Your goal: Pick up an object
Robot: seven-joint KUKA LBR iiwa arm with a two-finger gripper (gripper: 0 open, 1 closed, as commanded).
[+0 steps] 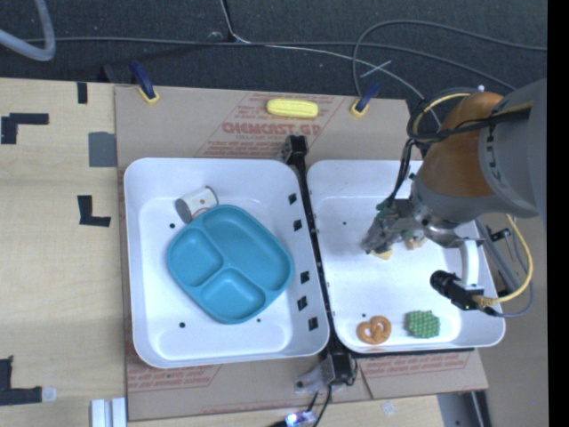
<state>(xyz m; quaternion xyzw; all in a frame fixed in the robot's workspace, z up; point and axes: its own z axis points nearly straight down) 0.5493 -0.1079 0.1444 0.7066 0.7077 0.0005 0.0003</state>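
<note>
My gripper point(383, 241) hangs low over the middle of the right bin point(351, 185), reaching in from the right. A small yellowish object point(384, 254) shows just under its tip, touching or nearly touching it; I cannot tell whether it is gripped. A brown pretzel point(373, 330) and a green knobbly object point(423, 324) lie near the right bin's front edge. In the left bin point(142, 238) lies a blue divided plate point(229, 261), with a small grey and white cup point(196, 203) on its side at the plate's far left corner.
A yellow corn cob point(292, 108) lies on the cardboard behind the bins. Black clips point(297, 149) line the seam between the bins. Cables point(498, 292) loop around the arm at the right bin's right side.
</note>
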